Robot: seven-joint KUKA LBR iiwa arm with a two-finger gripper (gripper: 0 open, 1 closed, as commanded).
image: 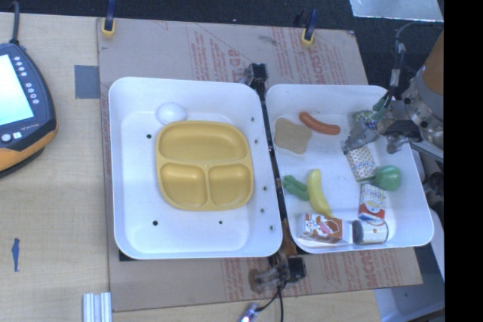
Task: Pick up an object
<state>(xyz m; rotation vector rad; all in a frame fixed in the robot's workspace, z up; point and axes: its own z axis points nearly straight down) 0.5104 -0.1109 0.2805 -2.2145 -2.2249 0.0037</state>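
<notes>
The tool (361, 138) hangs low over the right bin (341, 93), just above a patterned packet (363, 161) beside a green ball (388, 177). Its grip cannot be made out. Nothing appears lifted, so the pick seems still to come.

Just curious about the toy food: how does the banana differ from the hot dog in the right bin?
The banana is yellow; the hot dog is orange-red. The banana lies nearly lengthwise down the right bin, the hot dog nearly crosswise. The banana touches a green item; the hot dog lies apart. Both are elongated with rounded ends.
</notes>
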